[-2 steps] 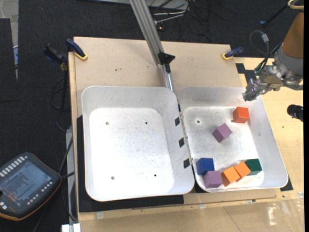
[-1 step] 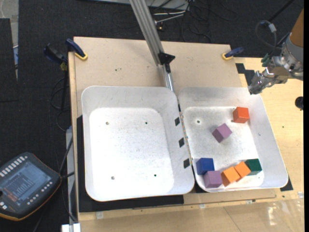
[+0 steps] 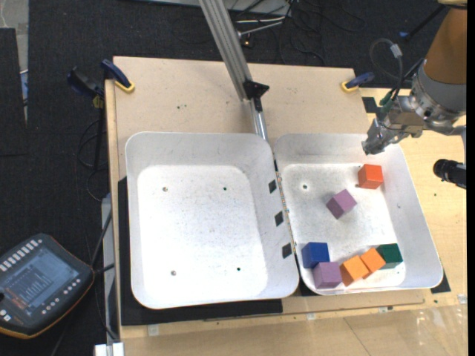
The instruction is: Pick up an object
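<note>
Gripper (image 3: 373,144) hovers just above a small orange cube (image 3: 370,176).

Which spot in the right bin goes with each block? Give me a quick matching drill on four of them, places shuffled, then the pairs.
Things:
1. lone orange block
2. blue block
3. green block
4. lone purple block

Places:
A. mid-bin, apart from the others
B. left end of the row along the near rim
C. far side, just below the pincer
D. right end of that near row

Pairs: 1-C, 2-B, 3-D, 4-A
</note>
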